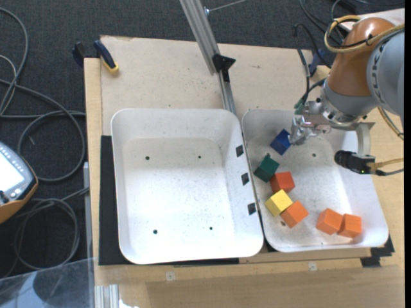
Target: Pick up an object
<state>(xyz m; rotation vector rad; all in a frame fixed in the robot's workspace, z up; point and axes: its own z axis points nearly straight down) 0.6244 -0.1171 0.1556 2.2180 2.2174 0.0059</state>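
Over on the right side of the frame you've got the arm (363,63) coming in, grey w/ the orange band, and the gripper (299,135) sits low over the upper part of the right bin (369,207). Blue block (280,142) is right at the fingertips, touching or v close on its right edge, tilted a bit. Can't tell if the block is actually between the fingers or just beside them, and tbh you can't tell how wide the pincer is from this angle either, the wrist hides most of it.

Rest of the blocks are all in that same right bin, lower down. Green block (266,169) is just below-left of the blue one, near the bin's left wall. Red-orange block (282,182) is touching or nearly touching the green one from below-right. Yellow block (279,202) under that, w/ an orange block (294,213) just beside it to the lower right. Two more orange blocks (341,223) sit side by side near the bin's lower right corner, well apart from the others.

Left bin (128,133) is center-left of the frame. A metal strut (202,27) slants down from top center to the gap between bins. Blue/yellow clamp (106,56) at the bench's upper left corner.
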